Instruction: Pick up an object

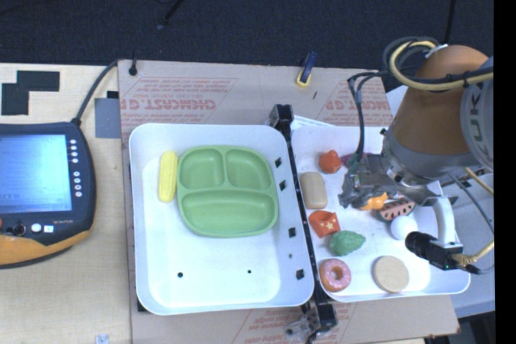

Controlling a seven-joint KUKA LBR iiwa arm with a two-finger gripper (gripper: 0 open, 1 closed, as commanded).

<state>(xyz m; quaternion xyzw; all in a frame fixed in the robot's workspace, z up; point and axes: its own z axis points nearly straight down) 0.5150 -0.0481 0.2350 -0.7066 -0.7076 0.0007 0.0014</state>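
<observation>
Hovering low in the right bin [463,282], gripper [364,193] fingers' state cannot be told; orange toy [376,202] just beside it.

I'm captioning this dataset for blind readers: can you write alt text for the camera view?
A grey and orange robot arm reaches from the right, its gripper low over the right bin among small toy foods, including a donut, a green piece and a tan disc. The left bin holds a green divided plate beside a yellow corn cob.
</observation>
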